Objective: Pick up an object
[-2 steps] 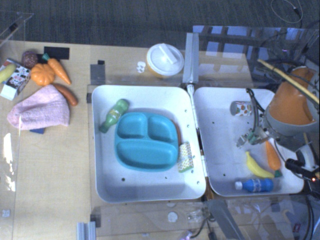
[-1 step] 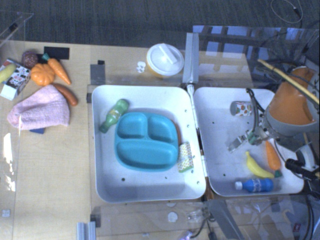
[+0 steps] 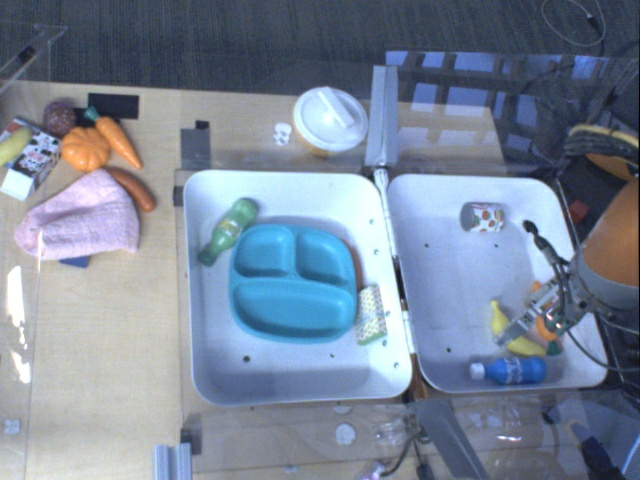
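My gripper (image 3: 533,318) is low in the right bin (image 3: 450,268), near its front right corner, among a cluster of small items. A yellow toy piece (image 3: 499,318) lies just left of it and another yellow piece (image 3: 527,347) just in front. Something orange (image 3: 547,324) shows right at the gripper's tip; I cannot tell whether it is held. A blue bottle (image 3: 511,371) lies on its side against the bin's front wall. A small patterned cup (image 3: 483,217) sits apart at the back of the bin.
The left bin (image 3: 200,358) holds a blue divided plate (image 3: 295,280), a green bottle (image 3: 227,230) and a patterned sponge (image 3: 371,314). A white lidded bowl (image 3: 330,119) stands behind the bins. Toy vegetables and a pink cloth (image 3: 80,218) lie far left.
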Tool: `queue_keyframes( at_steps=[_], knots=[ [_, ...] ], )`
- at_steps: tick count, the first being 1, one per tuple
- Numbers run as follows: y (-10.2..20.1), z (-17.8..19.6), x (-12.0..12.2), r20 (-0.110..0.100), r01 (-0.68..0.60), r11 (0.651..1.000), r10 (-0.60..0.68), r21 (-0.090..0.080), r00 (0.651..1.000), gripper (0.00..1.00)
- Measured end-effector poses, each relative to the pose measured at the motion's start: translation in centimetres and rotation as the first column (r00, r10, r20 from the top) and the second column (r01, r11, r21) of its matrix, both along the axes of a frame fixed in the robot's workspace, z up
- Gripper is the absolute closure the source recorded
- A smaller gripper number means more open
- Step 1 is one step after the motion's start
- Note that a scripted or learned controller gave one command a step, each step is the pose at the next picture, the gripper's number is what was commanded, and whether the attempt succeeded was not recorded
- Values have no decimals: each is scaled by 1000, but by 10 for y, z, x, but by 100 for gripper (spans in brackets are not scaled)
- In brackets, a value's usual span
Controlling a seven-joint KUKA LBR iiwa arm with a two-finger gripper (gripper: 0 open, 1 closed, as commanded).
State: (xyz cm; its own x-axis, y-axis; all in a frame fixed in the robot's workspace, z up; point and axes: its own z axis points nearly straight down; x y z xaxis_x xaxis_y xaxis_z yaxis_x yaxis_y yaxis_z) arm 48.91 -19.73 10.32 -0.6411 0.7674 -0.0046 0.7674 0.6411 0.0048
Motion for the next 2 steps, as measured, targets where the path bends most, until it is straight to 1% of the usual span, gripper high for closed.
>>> queue_keyframes(
  at_steps=[1,2],
  knots=[
    [1,11,3,6,0,1000,0,0,1000,100],
    [65,82,50,0,167,986,-167,1,986,100]
  ],
)
